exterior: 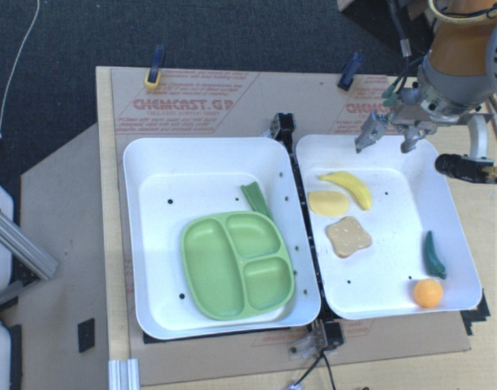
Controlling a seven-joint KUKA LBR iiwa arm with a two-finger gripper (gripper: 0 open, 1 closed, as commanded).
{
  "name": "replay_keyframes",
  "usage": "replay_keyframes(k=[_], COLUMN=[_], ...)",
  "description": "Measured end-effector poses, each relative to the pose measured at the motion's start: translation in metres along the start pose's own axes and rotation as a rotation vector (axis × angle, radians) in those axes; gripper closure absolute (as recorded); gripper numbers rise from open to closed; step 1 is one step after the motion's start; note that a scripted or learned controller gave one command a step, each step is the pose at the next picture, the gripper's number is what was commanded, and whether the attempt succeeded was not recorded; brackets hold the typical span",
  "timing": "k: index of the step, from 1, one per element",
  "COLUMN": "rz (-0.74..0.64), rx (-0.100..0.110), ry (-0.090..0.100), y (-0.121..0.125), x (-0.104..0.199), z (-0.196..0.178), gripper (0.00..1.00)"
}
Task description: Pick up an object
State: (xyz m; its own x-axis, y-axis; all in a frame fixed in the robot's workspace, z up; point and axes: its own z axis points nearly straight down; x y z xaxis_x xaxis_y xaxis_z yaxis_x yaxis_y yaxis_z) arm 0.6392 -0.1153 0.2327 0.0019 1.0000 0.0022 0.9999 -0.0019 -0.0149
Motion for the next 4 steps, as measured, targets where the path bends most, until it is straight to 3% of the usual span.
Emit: replay_keyframes(k=[1,4], rz=[-0.002,-0.001], rx=[-0.014,-0.009], ry=[-0.002,-0.001], y=[0.002,0.001], x=[0.0,0.005], z=[-0.008,0.151], gripper=[0.0,0.0])
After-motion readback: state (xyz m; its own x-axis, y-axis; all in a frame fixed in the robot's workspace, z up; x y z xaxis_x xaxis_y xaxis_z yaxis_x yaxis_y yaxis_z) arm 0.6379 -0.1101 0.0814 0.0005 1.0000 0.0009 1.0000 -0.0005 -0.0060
